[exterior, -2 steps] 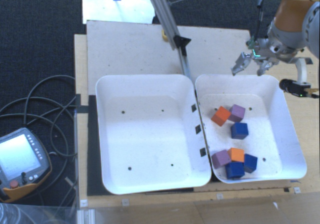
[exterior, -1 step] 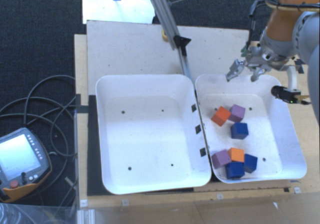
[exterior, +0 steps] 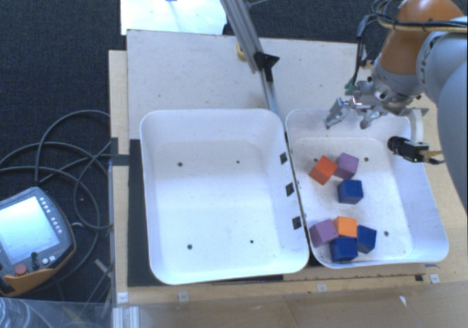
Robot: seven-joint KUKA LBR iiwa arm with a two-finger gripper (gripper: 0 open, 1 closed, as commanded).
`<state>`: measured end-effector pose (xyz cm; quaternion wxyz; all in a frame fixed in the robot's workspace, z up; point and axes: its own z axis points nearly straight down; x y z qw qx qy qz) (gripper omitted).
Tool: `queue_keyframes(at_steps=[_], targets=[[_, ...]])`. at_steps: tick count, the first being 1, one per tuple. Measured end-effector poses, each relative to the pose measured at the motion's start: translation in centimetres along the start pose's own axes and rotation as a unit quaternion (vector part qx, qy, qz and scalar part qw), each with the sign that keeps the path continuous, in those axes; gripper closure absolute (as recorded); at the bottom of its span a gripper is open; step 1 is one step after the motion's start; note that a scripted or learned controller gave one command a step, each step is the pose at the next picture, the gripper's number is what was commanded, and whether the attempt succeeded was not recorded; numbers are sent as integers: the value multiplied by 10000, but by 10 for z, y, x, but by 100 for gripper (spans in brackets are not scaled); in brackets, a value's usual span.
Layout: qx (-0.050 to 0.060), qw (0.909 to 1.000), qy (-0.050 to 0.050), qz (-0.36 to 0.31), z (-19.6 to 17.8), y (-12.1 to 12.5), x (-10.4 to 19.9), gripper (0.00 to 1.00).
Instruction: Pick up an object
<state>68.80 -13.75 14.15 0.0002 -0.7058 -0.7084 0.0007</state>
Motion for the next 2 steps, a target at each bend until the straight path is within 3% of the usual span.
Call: queue_keyframes(at_steps=[1,2], targets=[[25,10000,-2,-2,50,0,0,0],[1,10000,-9,-18,37,1,-1,100]])
